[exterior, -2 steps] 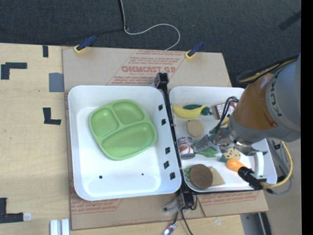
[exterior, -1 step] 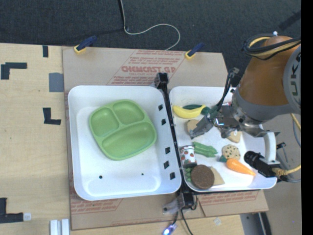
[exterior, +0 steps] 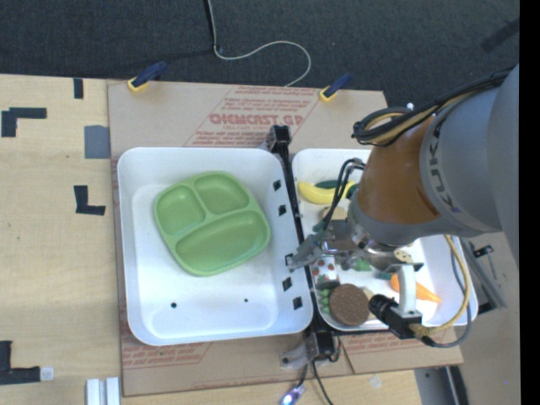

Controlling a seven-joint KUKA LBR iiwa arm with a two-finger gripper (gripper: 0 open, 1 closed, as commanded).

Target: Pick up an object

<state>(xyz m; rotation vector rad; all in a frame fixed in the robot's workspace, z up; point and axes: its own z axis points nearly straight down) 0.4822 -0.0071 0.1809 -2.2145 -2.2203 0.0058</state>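
The arm reaches down into the right bin (exterior: 310, 160), its orange band and grey wrist covering most of it. My gripper (exterior: 337, 256) is low over the bin's left part, among small objects. Beside it lie a yellow banana (exterior: 314, 192) at the upper left, a round brown object (exterior: 347, 305) near the front edge, a small white and red item (exterior: 326, 269), green bits (exterior: 323, 293) and an orange carrot-like piece (exterior: 411, 290) to the right. Whether anything sits between the fingers is hidden by the wrist.
The left bin (exterior: 143, 310) holds a green divided plate (exterior: 212, 222). A black divider strip (exterior: 287, 194) runs between the bins. Both bins rest on a cardboard sheet (exterior: 169, 108) held by clamps. Cables hang around the wrist.
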